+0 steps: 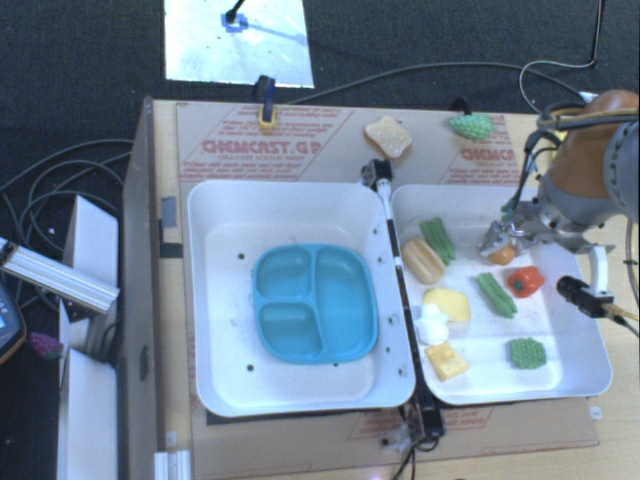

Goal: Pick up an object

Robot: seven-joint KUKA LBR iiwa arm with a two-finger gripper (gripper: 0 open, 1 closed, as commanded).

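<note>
Over the right bin (590,368) the gripper (503,240) hangs low, close to the toy food scattered on the floor of that bin. Its tip sits right above a small orange piece (503,255), with a red tomato (524,281) just beside and a green pod (496,294) a little below. Whether it is open or closed, I cannot tell; the metal tip is too small and blurred against the white plastic. Nothing is clearly lifted, so by my reading the pick is not yet done: the arm is at the reach or grasp stage, and the closing, lifting and clearing of the bin are all left.

Other candidates lie in the same bin: a green bean (437,239), a hot dog (422,260), a yellow piece (447,305) touching a white one (432,325), a cheese block (446,361) and a green bumpy piece (527,352).

The left bin (215,298) holds a blue divided tray (315,303). Both bins rest side by side on a cardboard sheet (300,143), where a bread slice (388,136) and a green toy (471,125) lie beyond the bins. Around the bench runs dark carpet (70,58) with cables (60,168), and a pale square sheet (237,26) lies on it at the far side.
</note>
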